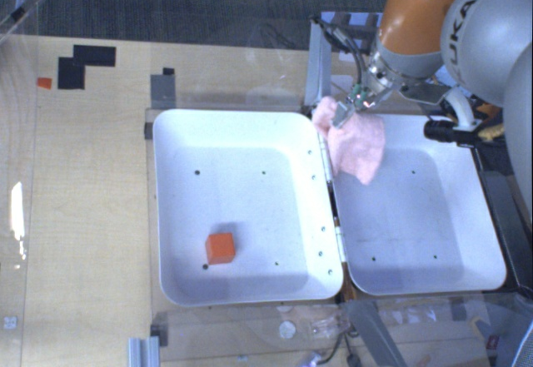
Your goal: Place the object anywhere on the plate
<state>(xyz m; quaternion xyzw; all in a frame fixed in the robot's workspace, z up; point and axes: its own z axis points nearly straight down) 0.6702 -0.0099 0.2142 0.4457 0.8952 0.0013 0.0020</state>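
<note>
A pink cloth hangs bunched from my gripper above the far left corner of the right bin, close to the divider between the bins. The gripper is shut on the cloth's upper edge, and the rest of the cloth droops down and to the right over the bin floor. A small orange cube lies on the floor of the left bin, toward its near left part, far from the gripper.
The two white bins sit side by side, their rims meeting along a central ridge. Black blocks and a small orange marker lie on the wooden bench at the far left, outside the bins.
</note>
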